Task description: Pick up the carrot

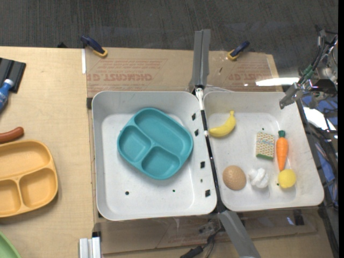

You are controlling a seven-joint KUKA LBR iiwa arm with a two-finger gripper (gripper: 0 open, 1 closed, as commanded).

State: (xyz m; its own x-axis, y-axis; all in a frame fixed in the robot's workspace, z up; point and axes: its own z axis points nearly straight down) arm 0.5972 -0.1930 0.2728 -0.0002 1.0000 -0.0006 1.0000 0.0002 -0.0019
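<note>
The carrot (281,150), orange with a green top, lies in the right bin (244,109) close to its right wall, green end pointing to the far side. A lemon (287,179) sits just at its near tip and a small green-and-cream packet (265,145) lies just left of it. My gripper (293,94) hangs over the far right corner of that bin, well beyond the carrot and apart from it. Cables and blur clutter it.
The right bin also holds a banana (223,126), a brown egg-like ball (234,177) and a white crumpled lump (259,177). A teal divided plate (155,143) lies in the left bin (107,198). A yellow tray (24,179) rests on the bench at left.
</note>
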